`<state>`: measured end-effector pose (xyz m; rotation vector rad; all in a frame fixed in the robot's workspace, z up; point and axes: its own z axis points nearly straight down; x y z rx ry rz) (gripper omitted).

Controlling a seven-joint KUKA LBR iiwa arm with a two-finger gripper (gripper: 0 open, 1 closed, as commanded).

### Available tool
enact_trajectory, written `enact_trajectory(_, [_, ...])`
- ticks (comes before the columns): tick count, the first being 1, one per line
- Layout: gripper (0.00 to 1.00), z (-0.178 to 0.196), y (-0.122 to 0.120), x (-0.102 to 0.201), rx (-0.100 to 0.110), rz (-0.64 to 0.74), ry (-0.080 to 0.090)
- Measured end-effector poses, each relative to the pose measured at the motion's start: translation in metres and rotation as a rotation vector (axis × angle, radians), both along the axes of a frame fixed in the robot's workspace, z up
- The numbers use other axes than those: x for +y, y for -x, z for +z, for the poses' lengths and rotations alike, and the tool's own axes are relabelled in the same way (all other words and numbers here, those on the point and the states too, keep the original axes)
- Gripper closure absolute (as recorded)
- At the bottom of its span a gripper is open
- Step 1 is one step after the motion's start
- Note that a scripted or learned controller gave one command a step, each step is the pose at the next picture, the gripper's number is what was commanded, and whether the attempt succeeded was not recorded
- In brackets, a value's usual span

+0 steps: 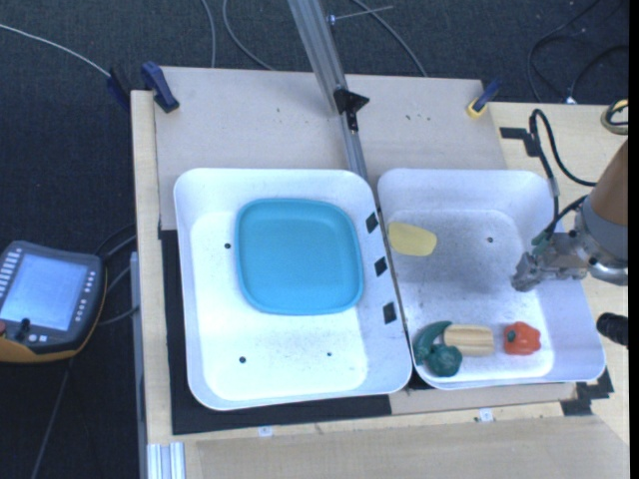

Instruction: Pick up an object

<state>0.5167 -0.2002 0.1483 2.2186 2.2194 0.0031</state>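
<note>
Gripper (526,275) sits near right bin (459,193) right wall, grip state unreadable; nearest pick is red pepper (520,339), just toward the front edge, wooden block (469,339) beside it lying along that edge.

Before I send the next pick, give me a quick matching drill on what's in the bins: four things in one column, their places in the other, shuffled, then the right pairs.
Things:
1. blue plate
2. yellow piece
3. red pepper
4. green toy

Places:
A. right bin, near front rim, toward the arm's side
B. left bin, lying flat in the middle
C. right bin, front corner next to the left bin, touching the tan block
D. right bin, far part, close to the wall shared with the left bin

Pairs: 1-B, 2-D, 3-A, 4-C

The pincer hangs over the right bin, above the pepper's side.
</note>
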Motion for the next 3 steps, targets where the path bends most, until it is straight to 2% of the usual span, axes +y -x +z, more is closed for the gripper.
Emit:
enact_trajectory(2, [1.0, 0.106, 0.017, -0.007, -0.002, 0.0, 0.001])
enact_trajectory(3, [1.0, 0.094, 0.006, 0.042, 0.004, 0.004, -0.002])
